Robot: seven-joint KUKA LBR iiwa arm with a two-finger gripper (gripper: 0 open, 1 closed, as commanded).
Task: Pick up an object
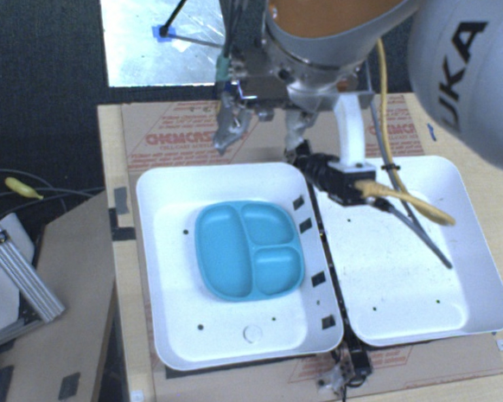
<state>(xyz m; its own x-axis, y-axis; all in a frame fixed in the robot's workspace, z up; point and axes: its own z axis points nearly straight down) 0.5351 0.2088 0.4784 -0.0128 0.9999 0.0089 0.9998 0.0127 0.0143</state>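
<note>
A light blue plate (247, 250) with three compartments lies flat in the middle of the left bin (167, 272). My gripper (262, 134) hangs over the far rim of that bin, beyond the plate and well above it. One fingertip (226, 135) is on the left and the other (296, 140) on the right. They stand apart, so the gripper is open with nothing between them. The wrist and the orange band fill the top of the view.
The right bin (468, 309) sits next to the left one, and their rims meet along a central line with black clips (318, 279). Both rest on cardboard (168, 133). A metal rail (20, 283) stands at the far left.
</note>
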